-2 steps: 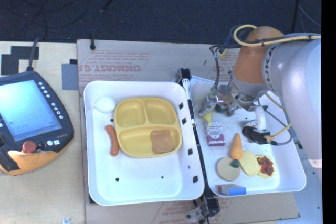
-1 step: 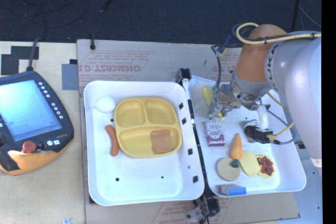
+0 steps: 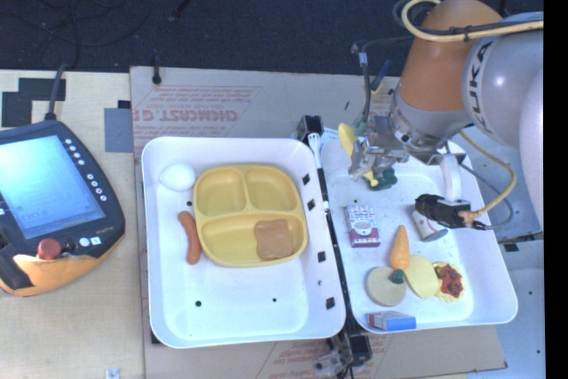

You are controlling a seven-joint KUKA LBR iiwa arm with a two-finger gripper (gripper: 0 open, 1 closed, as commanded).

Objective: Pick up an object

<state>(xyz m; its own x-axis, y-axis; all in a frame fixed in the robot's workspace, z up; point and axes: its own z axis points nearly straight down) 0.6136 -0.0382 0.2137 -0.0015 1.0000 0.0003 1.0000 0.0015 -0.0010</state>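
Two white bins crowd the table; the gripper (image 3: pixel 371 162) (grip state unclear) hovers over a small green toy (image 3: pixel 385 180), risking a miss.

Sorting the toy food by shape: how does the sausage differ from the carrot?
The sausage is reddish-orange, long and even in width; the carrot is brighter orange, shorter and tapers to a point. The sausage lies in the left bin beside the yellow tray; the carrot lies in the right bin. Both lie flat, roughly upright in the view.
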